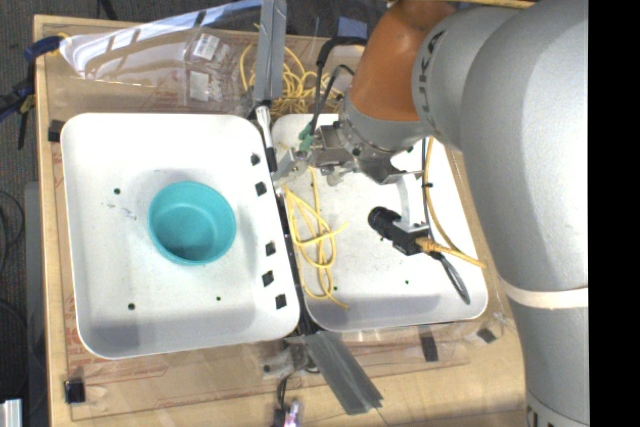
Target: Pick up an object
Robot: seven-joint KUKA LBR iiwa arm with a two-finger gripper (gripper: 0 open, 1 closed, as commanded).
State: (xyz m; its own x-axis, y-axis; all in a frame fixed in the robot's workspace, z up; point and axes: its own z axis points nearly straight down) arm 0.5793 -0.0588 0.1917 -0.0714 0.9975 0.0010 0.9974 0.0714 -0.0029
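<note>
Nearest the camera, the yellow cord (308, 233) lies in a loose tangle in the cord's bin (400, 287), against the wall on the teal bowl (192, 221) side. I judge it light, limp and quick to slip — best pinched where several strands bunch together. The bowl sits alone in the bowl's bin (110, 300); it looks rigid and smooth. Farther back than the bowl, my claw (315, 153) hangs over the cord's far end — apart or together, I cannot tell.

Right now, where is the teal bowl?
In the camera view, the teal bowl sits upright near the middle of the left bin, beside the right bin under the arm.
</note>
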